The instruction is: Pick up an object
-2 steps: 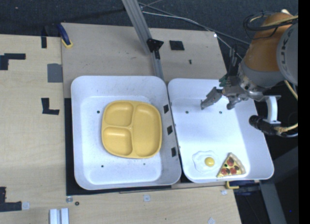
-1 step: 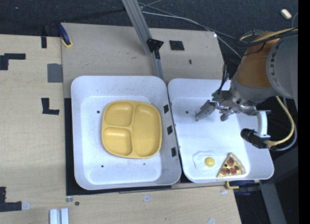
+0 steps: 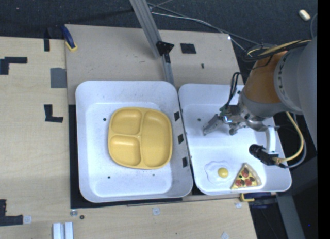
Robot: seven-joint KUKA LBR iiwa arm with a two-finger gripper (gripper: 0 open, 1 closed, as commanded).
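No writing can be read on anything here. The right bin (image 3: 191,129) is shallow, white and smooth-walled, and serves as the landmark. At its near edge lie a flat fried egg (image 3: 218,172) with a round yellow yolk and, just beside it, a triangular pizza slice (image 3: 246,176) dotted red. Above the bin's middle hangs the gripper (image 3: 212,125), its thin metal fingers spread apart and holding nothing. Left of the bin, a second bin (image 3: 87,129) bears a glossy yellow divided plate (image 3: 139,138). Both rest on a pale wooden bench (image 3: 31,129).
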